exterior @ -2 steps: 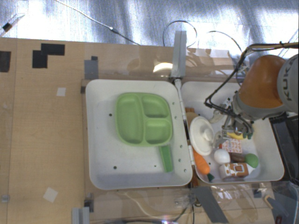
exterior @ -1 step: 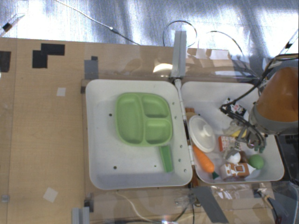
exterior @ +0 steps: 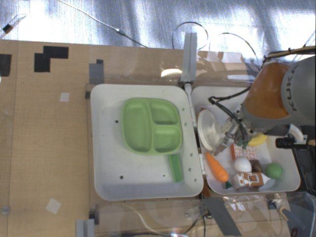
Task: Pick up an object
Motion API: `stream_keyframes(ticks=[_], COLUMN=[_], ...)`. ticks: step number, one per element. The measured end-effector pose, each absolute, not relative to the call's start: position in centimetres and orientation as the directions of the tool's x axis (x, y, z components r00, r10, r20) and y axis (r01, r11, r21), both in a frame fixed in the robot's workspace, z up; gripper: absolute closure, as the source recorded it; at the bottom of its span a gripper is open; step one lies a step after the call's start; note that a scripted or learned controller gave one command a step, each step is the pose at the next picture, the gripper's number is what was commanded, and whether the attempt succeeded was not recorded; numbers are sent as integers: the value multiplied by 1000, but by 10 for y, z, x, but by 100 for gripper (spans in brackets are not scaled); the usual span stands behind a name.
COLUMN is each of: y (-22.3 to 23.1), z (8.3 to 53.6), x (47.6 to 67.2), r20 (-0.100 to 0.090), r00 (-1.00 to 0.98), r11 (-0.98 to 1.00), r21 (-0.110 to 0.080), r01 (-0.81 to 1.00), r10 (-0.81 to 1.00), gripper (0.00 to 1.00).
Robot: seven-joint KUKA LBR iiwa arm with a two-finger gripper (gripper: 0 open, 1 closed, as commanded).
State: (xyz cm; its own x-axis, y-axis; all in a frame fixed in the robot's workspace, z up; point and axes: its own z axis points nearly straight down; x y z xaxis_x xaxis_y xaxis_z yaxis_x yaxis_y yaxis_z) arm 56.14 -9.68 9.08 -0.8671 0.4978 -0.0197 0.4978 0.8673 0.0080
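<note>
Carrot point(exterior: 217, 167), egg point(exterior: 242, 164) and green ball point(exterior: 274, 170) crowd the right bin point(exterior: 295, 180); the gripper point(exterior: 228, 141) hangs just above them, fingers apart, holding nothing. Green tray point(exterior: 150, 125) fills the left bin point(exterior: 106, 147). Wooden bench point(exterior: 44, 147), grey floor point(exterior: 123, 9) beyond.

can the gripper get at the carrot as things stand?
Probably yes. The carrot lies uncovered on top in the right bin, just below the gripper, with only the white plate alongside; the egg sits clear of it.
</note>
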Motion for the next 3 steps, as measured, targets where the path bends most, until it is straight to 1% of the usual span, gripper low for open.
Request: stream_keyframes(ticks=[1, 2, 3], y=[-199, -153, -197], z=[144, 90, 143], x=[562, 621, 567], r20=[-16, -16, -11], r00=[-897, -899, -783], r11=[897, 899, 783], r21=[0, 5, 4], r01=[443, 437, 622], r10=[442, 437, 622], gripper=[0, 0, 0])
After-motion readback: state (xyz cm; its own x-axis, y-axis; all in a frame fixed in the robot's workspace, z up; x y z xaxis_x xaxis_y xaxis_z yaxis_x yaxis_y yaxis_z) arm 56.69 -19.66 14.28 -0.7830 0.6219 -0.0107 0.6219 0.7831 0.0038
